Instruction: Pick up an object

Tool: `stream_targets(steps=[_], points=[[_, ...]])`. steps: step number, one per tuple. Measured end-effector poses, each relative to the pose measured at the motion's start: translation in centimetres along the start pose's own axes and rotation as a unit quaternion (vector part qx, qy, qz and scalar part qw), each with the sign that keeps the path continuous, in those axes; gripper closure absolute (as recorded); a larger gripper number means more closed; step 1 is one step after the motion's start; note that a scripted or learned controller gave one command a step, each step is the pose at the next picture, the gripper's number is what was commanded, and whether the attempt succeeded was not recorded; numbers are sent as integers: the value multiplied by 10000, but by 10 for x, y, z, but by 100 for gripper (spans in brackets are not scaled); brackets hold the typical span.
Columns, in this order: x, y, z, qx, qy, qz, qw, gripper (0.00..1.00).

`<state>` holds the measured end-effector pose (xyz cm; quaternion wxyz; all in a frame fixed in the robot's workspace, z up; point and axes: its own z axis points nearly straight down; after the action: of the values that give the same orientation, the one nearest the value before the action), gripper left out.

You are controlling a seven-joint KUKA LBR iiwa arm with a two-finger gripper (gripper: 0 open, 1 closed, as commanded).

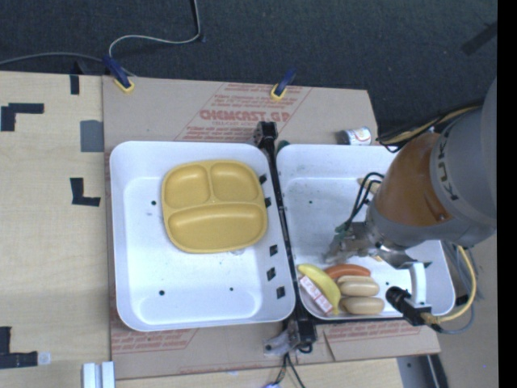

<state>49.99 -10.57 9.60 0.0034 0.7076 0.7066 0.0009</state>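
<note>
Two shallow white bins are seen side by side on the desk (48, 217), which is lined beneath them with a sheet of printed cardboard (234, 115). In the left bin (133, 241) a yellow divided plate (215, 204) is laid flat, toward the far half of the bin, with three compartments facing up. In the right bin (315, 176) a cluster of toy food is gathered at the near edge — a banana (318, 284) at the left of the group, a hot dog (354, 280) just beside it, and a pale bun (362, 305) nearest the rim, all lying on what appears to be a small white dish. The grey arm with its orange band (412, 188) is extended in from the right over the right bin. The gripper (349, 245) is lowered just above the hot dog; whether the jaws are open or closed cannot be told, as the wrist hides them. A black cable (153, 31) is trailed across the dark floor beyond the desk.
</note>
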Motion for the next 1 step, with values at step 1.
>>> stream_targets(steps=[1], points=[[0,0,0,2,1,1,10000,0]])
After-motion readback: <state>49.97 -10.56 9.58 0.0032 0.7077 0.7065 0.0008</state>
